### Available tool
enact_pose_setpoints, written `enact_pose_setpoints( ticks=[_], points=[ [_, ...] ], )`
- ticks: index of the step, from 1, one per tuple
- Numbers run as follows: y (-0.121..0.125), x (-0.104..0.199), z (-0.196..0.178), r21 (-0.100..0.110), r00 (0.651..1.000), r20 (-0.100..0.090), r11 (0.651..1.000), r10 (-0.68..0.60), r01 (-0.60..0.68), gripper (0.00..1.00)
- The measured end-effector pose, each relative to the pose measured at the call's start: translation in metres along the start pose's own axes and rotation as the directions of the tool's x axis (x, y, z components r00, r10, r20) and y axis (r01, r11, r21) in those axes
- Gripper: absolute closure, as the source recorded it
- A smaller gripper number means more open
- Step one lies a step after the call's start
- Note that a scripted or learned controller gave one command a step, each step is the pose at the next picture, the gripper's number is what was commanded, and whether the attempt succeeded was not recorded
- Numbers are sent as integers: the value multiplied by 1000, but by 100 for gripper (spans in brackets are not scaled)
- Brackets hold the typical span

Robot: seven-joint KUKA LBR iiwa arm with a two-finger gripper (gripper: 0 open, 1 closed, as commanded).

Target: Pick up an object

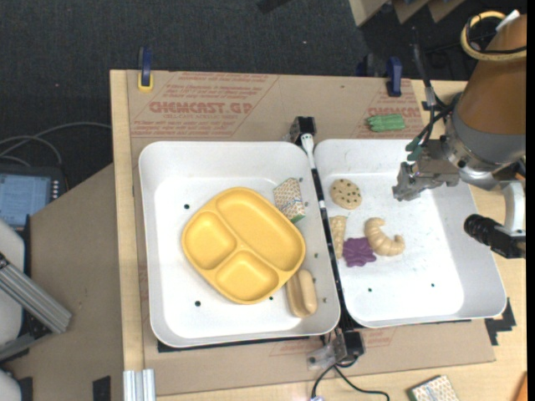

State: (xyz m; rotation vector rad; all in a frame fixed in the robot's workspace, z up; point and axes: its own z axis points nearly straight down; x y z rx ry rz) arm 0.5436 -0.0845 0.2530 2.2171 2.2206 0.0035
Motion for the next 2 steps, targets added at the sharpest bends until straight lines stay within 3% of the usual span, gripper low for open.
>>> enact_pose_setpoints(
  ticks=[1, 2],
  points=[
    [-5, -5, 5, 6, 1000, -1, 1000, 2, -2, 100],
    [12, -26, 5, 0, 1000, 1, 1000, 2, -2, 100]
  ],
)
